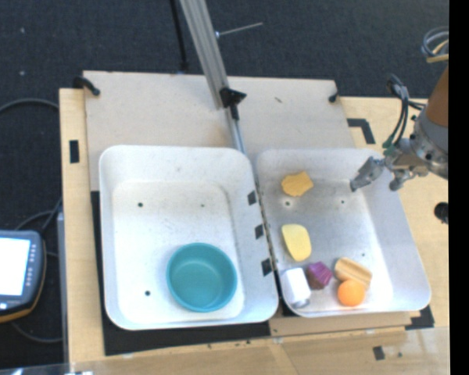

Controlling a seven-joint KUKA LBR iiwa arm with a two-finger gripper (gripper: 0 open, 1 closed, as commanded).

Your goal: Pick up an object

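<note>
The hand [379, 174] sits at the right of the frame, over the upper right rim of the right bin [391, 209]. Two fingers are visible, spread apart with nothing between them; the hand is wide and empty.

Candidate objects all lie in the right bin. An orange-yellow piece [297, 183] lies near the upper left of that bin. A pale yellow piece [297, 241] lies below it, apart from the rest. At the lower edge a white cylinder [298, 285], a purple piece [320, 274], a tan block [352, 270] and an orange ball [351, 293] crowd together, touching or nearly so. The left bin [125, 178] holds a teal bowl [202, 276].

Likely faults from this position:
- Descent beside the rim: a finger may strike the bin wall.
- Grasp in the lower cluster: fingers may land on a neighbour and push objects aside.
- Orange ball: probably rolls away under uneven contact.
- Flat yellow pieces: low profile may let the fingers close above them.
</note>
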